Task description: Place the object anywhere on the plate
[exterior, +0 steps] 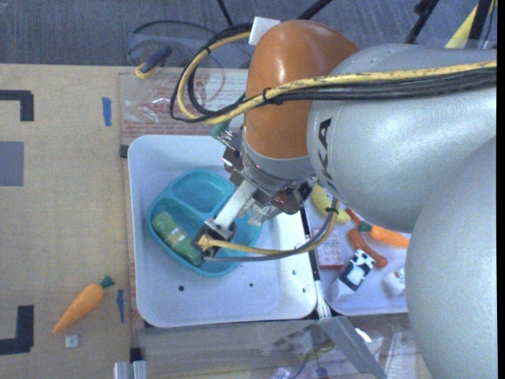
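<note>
**Green object lying on the blue plate, robot wrist close above**

A green, roughly cylindrical object lies on a blue divided plate, in the compartment on the plate's left side, close to its near-left rim. The plate sits in the left bin, towards that bin's middle.

The gripper hangs over the plate's right edge, just beside the green object but mostly hidden under the wrist, so whether it is open or closed cannot be told. Nothing can be seen held in it. The arm, grey with a rounded orange band, reaches in from the right and covers much of the right bin.

In the visible part of the right bin lie a yellow item, an orange item and a small black-and-white item.

On the wooden surface, outside the bins and well apart from the plate, a toy carrot lies near the lower left corner.
</note>
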`<state>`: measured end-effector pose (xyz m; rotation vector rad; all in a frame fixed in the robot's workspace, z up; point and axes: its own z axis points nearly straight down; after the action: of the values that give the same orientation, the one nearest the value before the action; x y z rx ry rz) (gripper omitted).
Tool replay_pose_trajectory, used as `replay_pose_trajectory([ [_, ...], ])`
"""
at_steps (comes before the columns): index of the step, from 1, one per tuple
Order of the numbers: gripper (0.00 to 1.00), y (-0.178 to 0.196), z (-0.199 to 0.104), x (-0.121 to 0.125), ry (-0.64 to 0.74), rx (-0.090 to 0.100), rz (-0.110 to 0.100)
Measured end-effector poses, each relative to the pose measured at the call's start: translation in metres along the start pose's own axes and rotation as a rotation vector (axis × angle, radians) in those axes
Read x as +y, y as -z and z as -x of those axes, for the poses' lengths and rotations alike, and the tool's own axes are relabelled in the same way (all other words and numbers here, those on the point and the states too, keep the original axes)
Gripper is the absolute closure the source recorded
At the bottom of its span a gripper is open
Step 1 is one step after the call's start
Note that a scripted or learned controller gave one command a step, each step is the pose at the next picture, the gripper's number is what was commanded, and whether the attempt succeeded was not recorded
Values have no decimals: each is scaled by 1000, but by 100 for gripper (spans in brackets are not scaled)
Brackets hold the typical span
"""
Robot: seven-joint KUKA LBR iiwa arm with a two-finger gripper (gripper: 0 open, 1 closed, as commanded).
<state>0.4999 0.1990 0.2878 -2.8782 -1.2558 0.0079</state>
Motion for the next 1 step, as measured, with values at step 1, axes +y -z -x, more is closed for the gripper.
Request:
replay_pose_trajectory([
  [1, 100, -4, -9, 30, -466, 5, 2],
])
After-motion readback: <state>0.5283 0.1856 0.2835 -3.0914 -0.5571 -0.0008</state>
